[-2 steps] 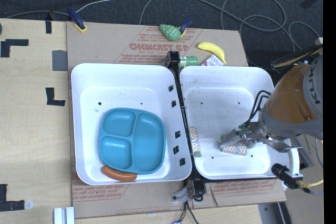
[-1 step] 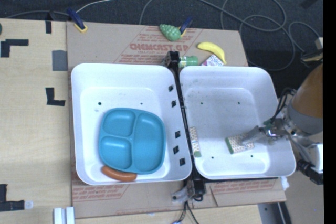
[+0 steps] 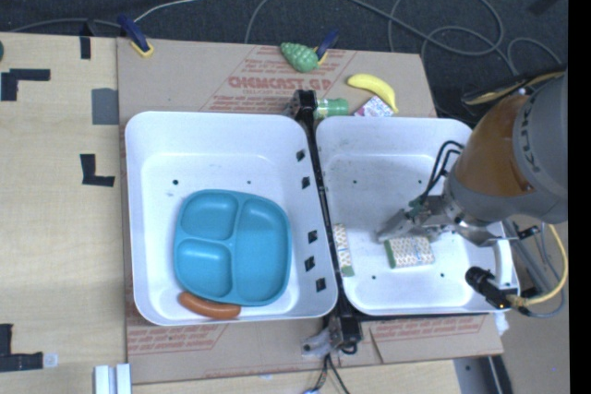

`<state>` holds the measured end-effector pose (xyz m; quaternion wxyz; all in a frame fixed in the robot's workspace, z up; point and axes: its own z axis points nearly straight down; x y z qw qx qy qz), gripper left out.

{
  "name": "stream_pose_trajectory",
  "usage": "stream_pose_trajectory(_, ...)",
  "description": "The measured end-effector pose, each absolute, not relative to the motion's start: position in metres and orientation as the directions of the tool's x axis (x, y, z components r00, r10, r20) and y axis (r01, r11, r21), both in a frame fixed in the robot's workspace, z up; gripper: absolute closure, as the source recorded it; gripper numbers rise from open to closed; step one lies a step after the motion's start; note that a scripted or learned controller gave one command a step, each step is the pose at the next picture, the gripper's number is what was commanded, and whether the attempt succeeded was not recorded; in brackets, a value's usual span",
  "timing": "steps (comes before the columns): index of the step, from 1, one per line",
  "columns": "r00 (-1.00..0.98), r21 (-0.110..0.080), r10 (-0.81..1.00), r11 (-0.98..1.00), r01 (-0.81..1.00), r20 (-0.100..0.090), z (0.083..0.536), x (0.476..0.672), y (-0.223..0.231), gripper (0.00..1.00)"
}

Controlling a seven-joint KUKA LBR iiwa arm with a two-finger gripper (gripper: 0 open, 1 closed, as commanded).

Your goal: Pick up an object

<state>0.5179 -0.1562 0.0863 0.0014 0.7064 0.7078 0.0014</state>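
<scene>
From the camera view, two white bins sit side by side on the table. The left bin (image 3: 148,152) holds a blue plate (image 3: 233,246) with three compartments, and an orange sausage (image 3: 210,306) lies along the plate's near edge, touching it. The right bin (image 3: 369,143) holds a small flat packet (image 3: 409,251) with a green-and-white pattern, lying near the bin's near-right part, and a patterned card (image 3: 343,251) leaning against the divider wall at the left.

The arm (image 3: 517,161) comes in from the right, its orange band above the wrist. The gripper (image 3: 411,224) hangs low over the right bin, just on the far side of the packet and perhaps touching its far edge. Whether the jaws are open or closed cannot be told; the metal parts blur together at this slant. Nothing is seen held between them.

Beyond the bins, on the cardboard, lie a banana (image 3: 373,89), a green toy (image 3: 299,55) and a small bottle (image 3: 331,107) against the far rim.

The packet looks like the target, being nearest the gripper. It is likely light and thin, probably a soft wrapper or a slim box, so it may slide on the smooth bin floor rather than rise. Lying flat, it gives little height to pinch. The better hold would be across its short sides, with the jaws pressed down to the floor and straddling the packet's middle. A grip at one edge risks it tipping out or slipping free.
</scene>
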Motion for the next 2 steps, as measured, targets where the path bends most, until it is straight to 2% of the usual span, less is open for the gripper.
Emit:
stream_pose_trajectory(1, -0.002, 0.003, 1.0, 0.002, 1.0, 0.0, 0.096, 0.518, -0.156, 1.0)
stream_pose_trajectory(2, -0.002, -0.001, 1.0, 0.002, 1.0, 0.0, 0.091, 0.593, -0.109, 1.0)
